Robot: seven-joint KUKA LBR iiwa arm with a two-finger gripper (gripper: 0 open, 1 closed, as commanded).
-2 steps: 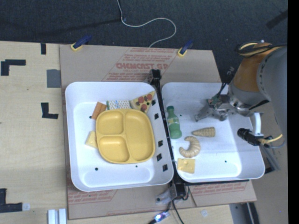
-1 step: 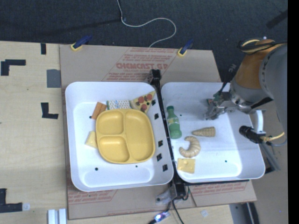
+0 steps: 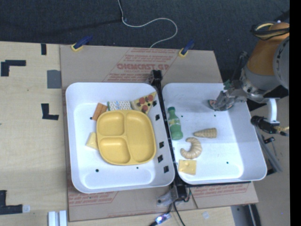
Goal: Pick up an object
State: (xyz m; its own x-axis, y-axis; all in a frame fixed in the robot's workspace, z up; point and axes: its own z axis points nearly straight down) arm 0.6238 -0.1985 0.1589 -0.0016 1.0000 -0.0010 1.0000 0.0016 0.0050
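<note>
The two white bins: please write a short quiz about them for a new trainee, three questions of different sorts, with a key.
1. True or false: the yellow divided plate lies in the left bin.
2. Which item lies nearest the gripper?
A. green bottle
B. cone
C. cheese wedge
3. Fill in: the croissant lies in the ______ bin.

Key:
1. True.
2. B. The cone lies just below the gripper in the right bin; the bottle and the cheese wedge are farther off.
3. Right.
</note>
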